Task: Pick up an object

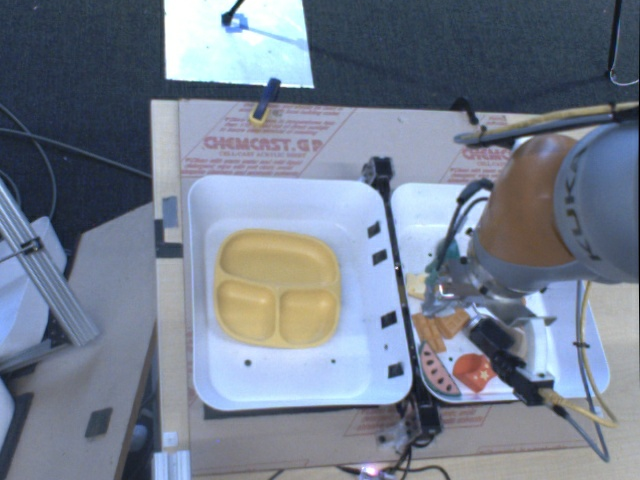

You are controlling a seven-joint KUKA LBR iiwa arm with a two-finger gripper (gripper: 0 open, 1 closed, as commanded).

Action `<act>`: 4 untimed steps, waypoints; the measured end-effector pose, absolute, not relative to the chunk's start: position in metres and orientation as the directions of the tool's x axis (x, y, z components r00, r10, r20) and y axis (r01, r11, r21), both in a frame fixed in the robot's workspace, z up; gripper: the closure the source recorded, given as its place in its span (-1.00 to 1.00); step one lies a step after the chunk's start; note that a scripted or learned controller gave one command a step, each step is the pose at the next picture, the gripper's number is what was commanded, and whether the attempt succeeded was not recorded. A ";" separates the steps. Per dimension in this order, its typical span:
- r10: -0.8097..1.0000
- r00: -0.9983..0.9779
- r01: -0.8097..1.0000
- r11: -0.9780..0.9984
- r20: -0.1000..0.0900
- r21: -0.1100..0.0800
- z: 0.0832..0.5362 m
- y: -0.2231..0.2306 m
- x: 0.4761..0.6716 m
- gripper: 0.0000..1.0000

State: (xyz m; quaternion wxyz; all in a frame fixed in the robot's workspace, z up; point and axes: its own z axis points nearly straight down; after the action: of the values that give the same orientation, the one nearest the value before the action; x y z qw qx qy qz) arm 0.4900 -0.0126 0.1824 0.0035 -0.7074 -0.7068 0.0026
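The arm point(560, 208) reaches in from the right and bends down over the right bin point(420, 208); its grey casing is smooth and rounded, with a glossy orange band bulging above the wrist; black cables loop along its left side. The gripper point(450, 293) hangs low over the near left part of that bin, just above the toys; whether its fingers are spread or pressed together I cannot tell, since the wrist hides them from this slanted view.

Below the gripper lie the things to pick from: a tan waffle-like piece point(440, 325) with a ridged surface, touching or just beside the gripper's tip; a watermelon slice point(436, 368), a flat wedge with red flesh, dark seeds and a green rind, near the bin's front wall; a red tomato-like piece point(474, 372), rounded and shiny, just beside the slice; a pale yellow piece point(416, 287) against the bin's left wall. Nothing is visibly held between the fingers.

The left bin point(300, 203) is a shallow white plastic tray with rounded corners; in it rests a yellow plate point(278, 286) (matte, moulded, split into one long compartment and two smaller ones). Both bins sit on a pale board point(270, 140) printed with red lettering.
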 end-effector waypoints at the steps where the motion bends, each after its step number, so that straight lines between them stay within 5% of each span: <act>1: 1.000 -0.004 1.000 0.004 0.000 0.002 0.195 -0.012 0.495 1.00; 2: 1.000 -0.004 1.000 0.004 0.000 0.008 0.262 -0.015 0.488 1.00; 3: 1.000 -0.009 1.000 0.009 0.002 -0.004 0.180 0.037 0.505 1.00; 4: 1.000 -0.007 1.000 0.007 0.001 0.002 0.195 0.034 0.506 1.00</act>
State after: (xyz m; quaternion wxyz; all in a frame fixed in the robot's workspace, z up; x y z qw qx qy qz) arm 0.5060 0.0336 0.1948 -0.0004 -0.7047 -0.7095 -0.0010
